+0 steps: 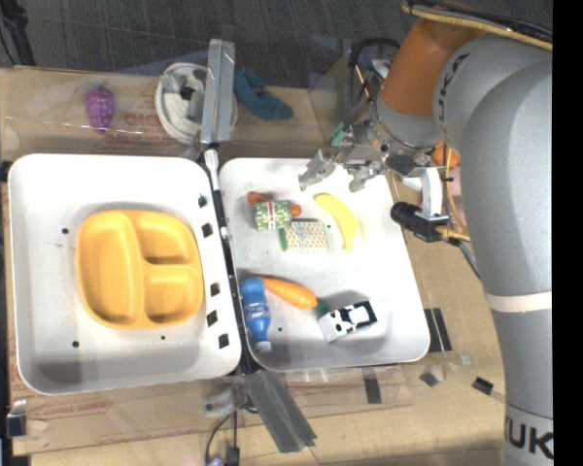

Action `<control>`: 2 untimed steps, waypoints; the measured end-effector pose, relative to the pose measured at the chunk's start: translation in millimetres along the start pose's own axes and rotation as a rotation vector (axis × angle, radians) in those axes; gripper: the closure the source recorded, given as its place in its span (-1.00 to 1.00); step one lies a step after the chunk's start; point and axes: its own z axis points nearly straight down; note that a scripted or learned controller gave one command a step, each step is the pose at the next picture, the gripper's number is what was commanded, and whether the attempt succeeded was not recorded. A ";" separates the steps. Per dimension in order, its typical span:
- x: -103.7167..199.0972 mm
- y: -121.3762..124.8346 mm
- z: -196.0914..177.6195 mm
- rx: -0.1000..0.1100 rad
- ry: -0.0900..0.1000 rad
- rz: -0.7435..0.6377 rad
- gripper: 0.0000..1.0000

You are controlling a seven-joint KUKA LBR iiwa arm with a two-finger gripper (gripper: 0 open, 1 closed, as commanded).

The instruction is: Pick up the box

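Nearest, at the lower middle of the right bin, lay a blue bottle, a carrot and a cow toy. Higher, at the bin's centre, the box lay flat beside a banana. Above, the gripper hovered, fingers apart, holding nothing.

The arm runs off the right and bottom edges, so its base is cut away. The hand is small and blurred; whether its fingers are parted cannot be told. The printing on the box is too fine to read. The bottle lies partly tucked under the bin's rim.
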 end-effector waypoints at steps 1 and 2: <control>55.4 -22.3 96.0 -0.001 0.001 0.043 -1.00; -24.7 -36.7 74.9 -0.003 -0.001 0.004 -1.00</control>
